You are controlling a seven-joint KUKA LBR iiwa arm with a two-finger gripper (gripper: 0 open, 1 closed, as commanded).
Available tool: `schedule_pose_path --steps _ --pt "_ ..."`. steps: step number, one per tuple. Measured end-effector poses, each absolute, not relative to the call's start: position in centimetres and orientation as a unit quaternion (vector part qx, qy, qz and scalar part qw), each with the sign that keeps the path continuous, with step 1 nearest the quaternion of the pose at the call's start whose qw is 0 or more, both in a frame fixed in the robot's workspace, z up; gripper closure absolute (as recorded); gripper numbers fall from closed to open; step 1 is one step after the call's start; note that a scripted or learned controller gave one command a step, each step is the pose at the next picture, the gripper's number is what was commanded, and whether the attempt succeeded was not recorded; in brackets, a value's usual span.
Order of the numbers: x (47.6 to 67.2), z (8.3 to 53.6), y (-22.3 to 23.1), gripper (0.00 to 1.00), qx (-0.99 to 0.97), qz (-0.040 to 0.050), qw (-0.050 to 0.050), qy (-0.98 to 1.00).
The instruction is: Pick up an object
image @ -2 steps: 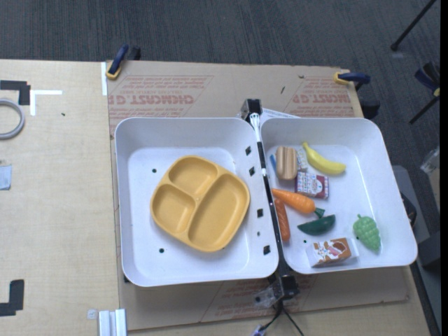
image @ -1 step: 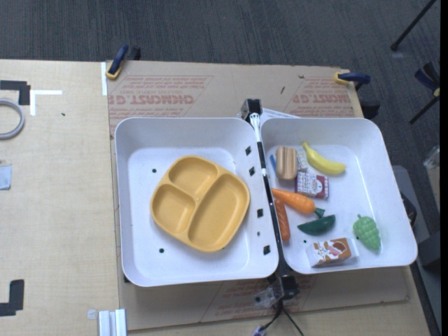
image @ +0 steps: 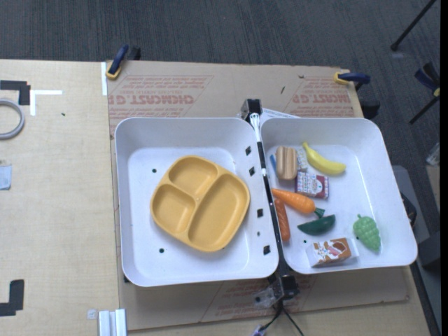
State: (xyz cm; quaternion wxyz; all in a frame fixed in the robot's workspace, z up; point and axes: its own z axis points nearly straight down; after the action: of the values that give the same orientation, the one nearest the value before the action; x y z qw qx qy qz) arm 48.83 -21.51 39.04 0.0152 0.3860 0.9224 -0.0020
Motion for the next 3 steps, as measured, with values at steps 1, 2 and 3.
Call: schedule_pose_path --steps 1,2,3 --pt "49.0 40.0 -21.5 1.00 0.385 -0.0022 0.017 0.923" --pt "49.1 41.0 -21.5 1.00 0.384 -0.0024 0.020 0.923" --pt "49.3 42.0 -21.5 1.00 0.383 -0.0026 0.022 0.924"
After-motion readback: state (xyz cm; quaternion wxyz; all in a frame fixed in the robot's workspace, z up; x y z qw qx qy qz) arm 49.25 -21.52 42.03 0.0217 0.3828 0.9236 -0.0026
